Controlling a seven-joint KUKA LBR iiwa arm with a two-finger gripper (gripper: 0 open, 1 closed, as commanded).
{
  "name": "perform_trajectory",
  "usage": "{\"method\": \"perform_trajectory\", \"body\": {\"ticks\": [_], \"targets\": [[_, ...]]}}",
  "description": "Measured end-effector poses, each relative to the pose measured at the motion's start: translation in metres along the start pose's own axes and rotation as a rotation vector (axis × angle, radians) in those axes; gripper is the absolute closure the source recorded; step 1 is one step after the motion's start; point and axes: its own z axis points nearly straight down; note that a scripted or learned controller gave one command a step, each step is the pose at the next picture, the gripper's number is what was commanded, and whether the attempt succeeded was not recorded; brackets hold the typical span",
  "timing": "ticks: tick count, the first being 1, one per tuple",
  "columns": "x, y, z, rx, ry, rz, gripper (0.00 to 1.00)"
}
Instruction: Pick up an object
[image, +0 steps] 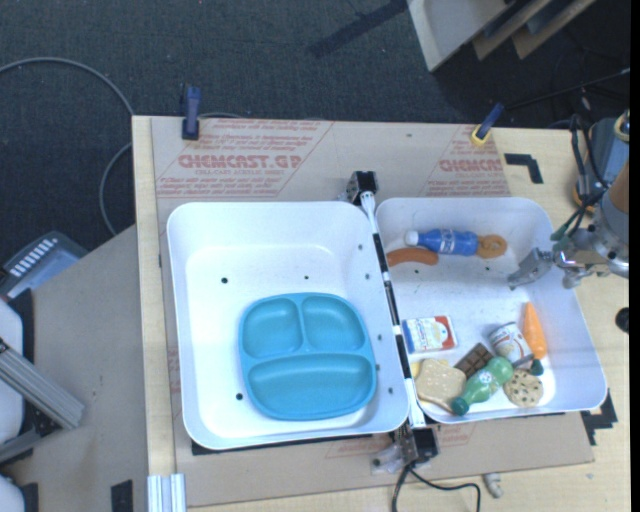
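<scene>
Nearest my camera, along the front edge of the right bin (575, 395), a green bottle-shaped toy (481, 386) is lying tilted beside a round cracker (438, 381) and a chocolate-chip cookie (524, 388). Just behind them I am seeing a brown chocolate bar (473, 359), a small can (507, 340), an orange carrot (534, 331) and a red-and-white packet (430, 334). Toward the back of that bin, a blue bottle (447, 241) is lying on its side, touching a tan piece (491, 245) at one end, with a sausage (412, 257) just in front of it. I am finding the left bin (195, 300) holding a blue divided plate (306, 354), which is sitting flat toward its front. Both bins are resting on the worktop (300, 155). I am watching the hand (540, 265) reaching in over the right rim of the right bin, well apart from the toys at the front; I cannot tell how far its fingers are spread, and nothing is visibly sitting between them.
</scene>
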Motion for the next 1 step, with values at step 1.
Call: {"method": "perform_trajectory", "body": {"ticks": [1], "targets": [[0.0080, -0.0272, 0.0675, 0.001, 0.002, -0.001, 0.00]]}}
